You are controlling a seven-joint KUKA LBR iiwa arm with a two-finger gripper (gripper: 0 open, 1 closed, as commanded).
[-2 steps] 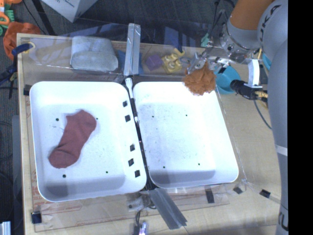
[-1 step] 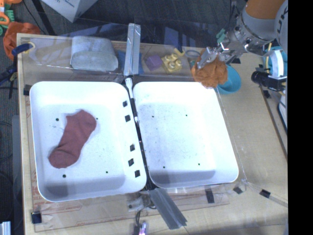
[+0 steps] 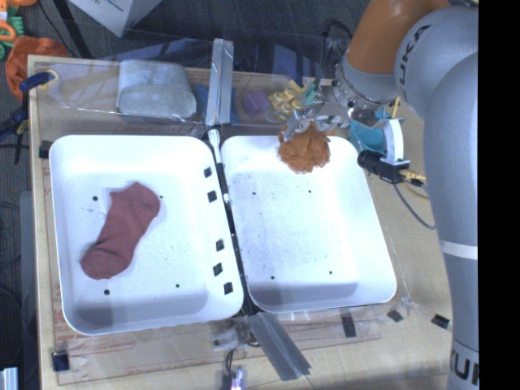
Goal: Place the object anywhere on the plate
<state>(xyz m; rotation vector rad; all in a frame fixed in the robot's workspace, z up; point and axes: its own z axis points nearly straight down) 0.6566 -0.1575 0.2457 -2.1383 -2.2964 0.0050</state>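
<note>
Two shallow white bins sit side by side on a bench cluttered at its far edge. Nearest the camera, a metal bracket [image 3: 276, 352] juts from the bench's front edge below the seam between the bins. Further in, the left bin [image 3: 73, 299] holds a dusty-red sock [image 3: 122, 230] lying flat on the bin floor, toe end towards the front left. The right bin [image 3: 357, 258] has a speckled floor.

At that bin's far rim, the gripper [image 3: 307, 127] hangs from the grey arm with its orange band [image 3: 390, 19]. A rumpled brown-orange object, probably cloth or a plush lump [image 3: 305, 150], sits directly beneath the fingers and seems to be pinched between them, raised over the bin's back edge, though shadow makes the contact hard to confirm.

No plate is apparent in either bin, so the placing step looks not yet done: the lump seems lifted, with carrying and release left.

Beyond the bins lie a grey folded pad [image 3: 156, 89] and small yellow and purple items [image 3: 272, 100].
</note>
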